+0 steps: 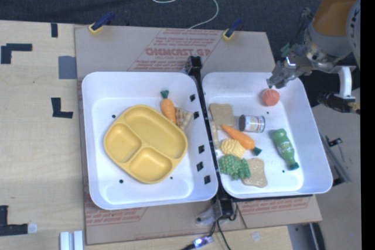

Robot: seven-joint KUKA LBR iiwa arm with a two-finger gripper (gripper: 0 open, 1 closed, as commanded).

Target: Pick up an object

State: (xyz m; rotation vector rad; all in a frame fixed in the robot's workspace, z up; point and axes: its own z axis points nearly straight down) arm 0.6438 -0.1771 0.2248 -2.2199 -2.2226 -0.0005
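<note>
- camera view, far left: bare counter [35,143] with some black tape marks, nothing to grab over there.
- left bin [94,126] holds a yellow divided plate [145,143] lying flat, with a toy carrot [168,108] touching its upper right rim and some small pale thing tucked just beside that, too blurry to name.
- right bin [310,143] is the busy one: a tan slab of toy bread [221,114] by the divider, a small can [253,123] on its side, a second orange carrot [239,136] lying slantwise under it, corn [232,148], a green broccoli-ish lump [234,167], another tan piece [256,173], and a green bottle [285,149] lying down toward the right wall.
- up in the far corner of that bin sits a reddish round fruit [270,97], off on its own, apart from the pile.
- gripper [279,80] hangs just above and to the right of that fruit, pointing down at it. honestly can't tell if the fingers are open or closed, too small and dark. nothing visibly between them.
- my read: this is the approach step, nothing picked yet, and the red fruit looks like the target.
- next move probably needs a short drop and a nudge left so the fingers straddle it. it's round and close to the bin wall, so it could roll away.
</note>
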